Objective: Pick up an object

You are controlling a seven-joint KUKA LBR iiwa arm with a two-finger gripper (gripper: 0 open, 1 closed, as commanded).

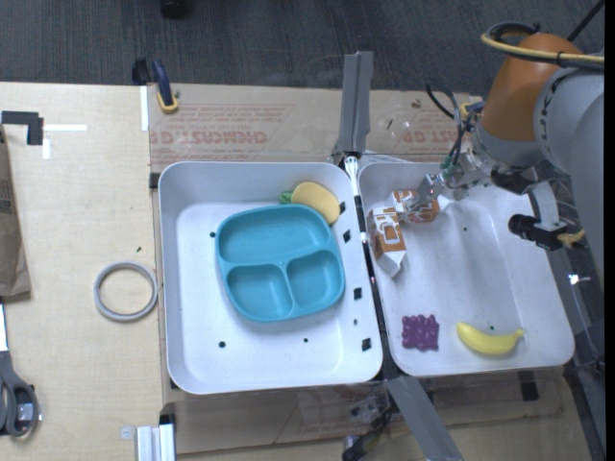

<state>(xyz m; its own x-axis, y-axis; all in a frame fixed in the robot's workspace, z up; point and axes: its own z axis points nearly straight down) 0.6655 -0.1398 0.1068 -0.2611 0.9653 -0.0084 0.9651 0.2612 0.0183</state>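
Note:
My gripper (437,188) is low over the back of the right bin (538,286), at the upper right end of an orange and white carton (391,233). The carton lies tilted against the bin's left wall, and the gripper's tip meets its orange end (420,206). Whether the carton is held cannot be made out. A purple bunch of grapes (420,331) and a yellow banana (490,338) lie near the front of the same bin, well away from the gripper.
The left bin (183,286) holds a blue divided plate (281,262) and a yellow fruit (316,200) at its back right corner. A grey ring (125,290) and scissors (17,406) lie on the bench to the left. A metal post (356,104) stands behind the bins.

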